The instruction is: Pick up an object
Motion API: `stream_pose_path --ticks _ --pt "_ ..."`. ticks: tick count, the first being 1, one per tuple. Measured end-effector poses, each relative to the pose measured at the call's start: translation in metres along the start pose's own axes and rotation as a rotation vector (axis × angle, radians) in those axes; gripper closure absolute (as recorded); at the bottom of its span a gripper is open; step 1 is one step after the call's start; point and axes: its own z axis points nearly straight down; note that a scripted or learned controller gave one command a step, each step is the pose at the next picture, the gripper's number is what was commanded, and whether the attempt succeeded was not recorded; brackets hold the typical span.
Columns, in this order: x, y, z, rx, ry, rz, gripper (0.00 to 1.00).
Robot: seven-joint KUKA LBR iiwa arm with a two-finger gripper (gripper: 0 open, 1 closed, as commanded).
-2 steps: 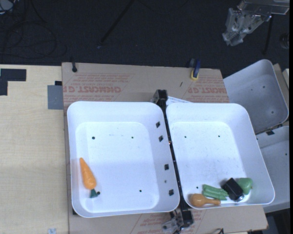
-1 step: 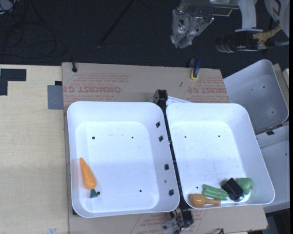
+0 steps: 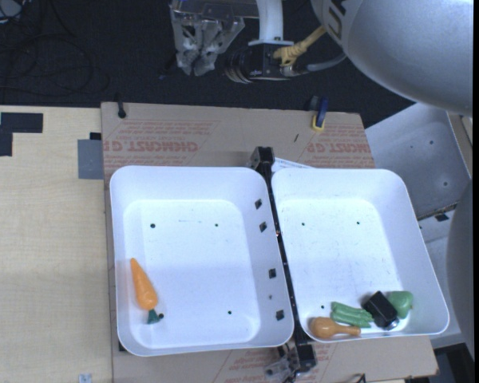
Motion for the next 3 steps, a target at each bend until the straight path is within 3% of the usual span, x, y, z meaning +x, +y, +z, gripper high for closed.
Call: stream_pose_path --ticks 1,2,3 --pt "-0.106 0.008 0.106 0.011 -0.011 0.025 1.00" --pt "-0.034 0.008 0.042 -0.006 -0.001 0.009 1.00" --pt "-0.129 -0.008 0.143 0.009 -0.009 0.024 1.00"
